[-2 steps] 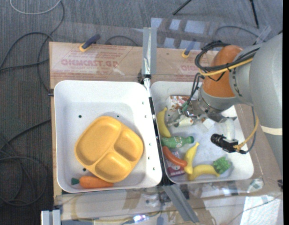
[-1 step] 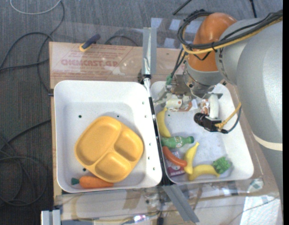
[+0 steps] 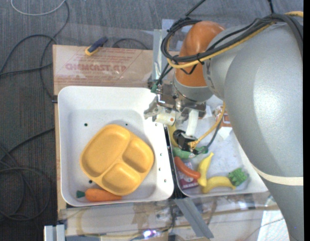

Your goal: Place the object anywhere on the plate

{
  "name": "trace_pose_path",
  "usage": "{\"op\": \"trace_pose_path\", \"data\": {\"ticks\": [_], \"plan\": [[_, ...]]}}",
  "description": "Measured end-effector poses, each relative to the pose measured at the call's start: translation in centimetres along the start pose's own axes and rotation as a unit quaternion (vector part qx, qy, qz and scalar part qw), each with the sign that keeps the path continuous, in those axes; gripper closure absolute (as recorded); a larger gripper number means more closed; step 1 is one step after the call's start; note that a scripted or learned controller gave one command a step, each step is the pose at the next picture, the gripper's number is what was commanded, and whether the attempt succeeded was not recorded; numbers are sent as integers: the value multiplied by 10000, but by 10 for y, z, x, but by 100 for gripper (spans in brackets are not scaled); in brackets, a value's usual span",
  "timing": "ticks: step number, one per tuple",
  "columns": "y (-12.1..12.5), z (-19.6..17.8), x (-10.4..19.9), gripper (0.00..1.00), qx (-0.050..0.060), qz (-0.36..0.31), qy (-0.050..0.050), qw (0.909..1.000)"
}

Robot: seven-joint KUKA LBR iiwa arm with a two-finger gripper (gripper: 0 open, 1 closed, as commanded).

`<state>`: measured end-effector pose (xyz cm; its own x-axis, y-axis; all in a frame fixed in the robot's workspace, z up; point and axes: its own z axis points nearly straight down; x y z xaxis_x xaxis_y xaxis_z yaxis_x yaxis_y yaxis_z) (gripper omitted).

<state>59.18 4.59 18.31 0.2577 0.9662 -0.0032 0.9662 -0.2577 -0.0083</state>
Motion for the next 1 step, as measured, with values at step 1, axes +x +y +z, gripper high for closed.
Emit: {"op": "trace_pose_path", "data": {"ticks": [1], "plan": [[-45, 2, 44, 100, -6, -1423, -10, 9898]]}}
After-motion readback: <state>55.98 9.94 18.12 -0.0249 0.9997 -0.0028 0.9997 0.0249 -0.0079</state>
